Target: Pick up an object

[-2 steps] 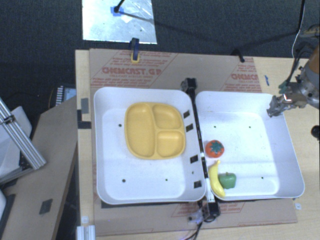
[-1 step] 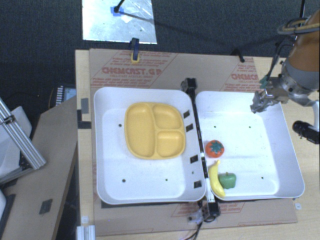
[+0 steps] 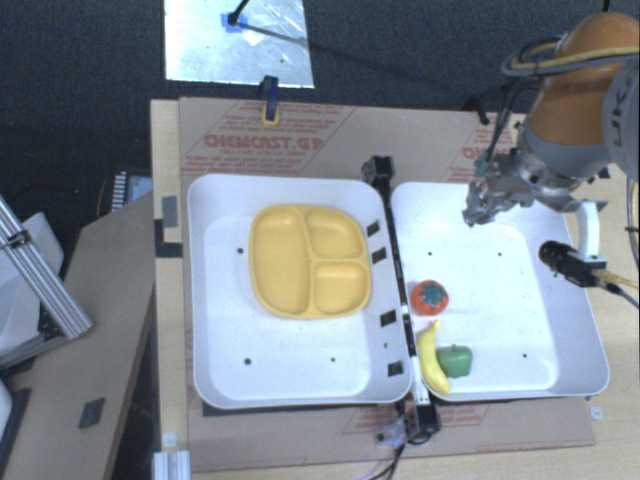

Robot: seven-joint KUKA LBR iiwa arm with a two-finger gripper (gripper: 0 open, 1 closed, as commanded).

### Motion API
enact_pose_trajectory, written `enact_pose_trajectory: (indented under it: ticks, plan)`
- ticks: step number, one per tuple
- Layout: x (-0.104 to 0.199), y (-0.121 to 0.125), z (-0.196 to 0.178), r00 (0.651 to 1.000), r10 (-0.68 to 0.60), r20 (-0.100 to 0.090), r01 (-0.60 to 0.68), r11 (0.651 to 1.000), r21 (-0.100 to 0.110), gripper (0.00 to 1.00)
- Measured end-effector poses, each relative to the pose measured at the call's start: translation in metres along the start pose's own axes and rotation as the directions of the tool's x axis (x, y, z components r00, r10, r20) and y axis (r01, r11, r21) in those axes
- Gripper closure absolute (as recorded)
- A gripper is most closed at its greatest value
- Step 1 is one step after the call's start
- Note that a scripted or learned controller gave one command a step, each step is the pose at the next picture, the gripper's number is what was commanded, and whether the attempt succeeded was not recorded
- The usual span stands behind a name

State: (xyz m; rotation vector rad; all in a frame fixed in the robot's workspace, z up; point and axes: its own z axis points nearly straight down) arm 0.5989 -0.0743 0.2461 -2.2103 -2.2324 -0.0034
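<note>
**Gripper hovering over the right bin, nothing picked up yet**

The gripper is hanging over the far part of the right bin, pointing down at bare white floor. It is too small and dark to tell how it is set, and nothing is showing in it. The grey arm with its orange band is reaching in from the right.

Going from largest to smallest: the bench is carrying two shallow white bins side by side. The left bin is holding a yellow divided plate, lying flat near its middle. The right bin is holding three small toy foods, all grouped near its left wall and well apart from the gripper. A banana is lying against the divider, its long axis running from the far side toward the near side, curving slightly. A green pepper is sitting just beside the banana, on its right. A red tomato is resting a little farther back.

The task looks barely begun: no object is lifted, and the gripper would need to travel toward the near left corner, descend and close on one of the three.
</note>
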Motion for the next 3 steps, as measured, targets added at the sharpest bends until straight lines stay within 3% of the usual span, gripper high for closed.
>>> enact_pose_trajectory:
  ticks: [1, 3]
  plan:
    - [0.062, 0.017, 0.003, 1.000, -0.001, 0.000, 0.001, 1.000, -0.001, 1.00]
    - [0.156, 0.037, 0.009, 1.000, 0.000, -0.001, 0.000, 1.000, -0.002, 1.00]
